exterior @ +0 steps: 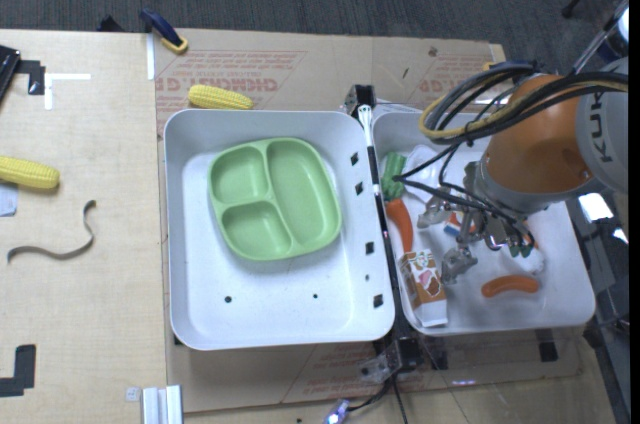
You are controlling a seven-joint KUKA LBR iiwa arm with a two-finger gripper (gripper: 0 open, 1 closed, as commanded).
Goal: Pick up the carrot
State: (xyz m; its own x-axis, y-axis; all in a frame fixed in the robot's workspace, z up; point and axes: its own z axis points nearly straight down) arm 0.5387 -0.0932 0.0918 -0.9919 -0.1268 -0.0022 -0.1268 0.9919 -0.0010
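Note:
The carrot (401, 224) is orange with a green leafy top and lies lengthwise along the left wall of the right bin (570, 312). My gripper (458, 247) hangs low over the middle of that bin, just right of the carrot and apart from it. Cables and the wrist crowd the view of the gripper, and nothing is visibly held in it. The arm's orange band (535, 147) sits above it.
A small printed carton (423, 284) lies below the carrot, and a reddish sausage (510, 287) lies right of the carton. The left bin (190, 292) holds a green divided plate (273, 197). Two yellow corn cobs (220, 97) (28, 174) rest on the bench outside the bins.

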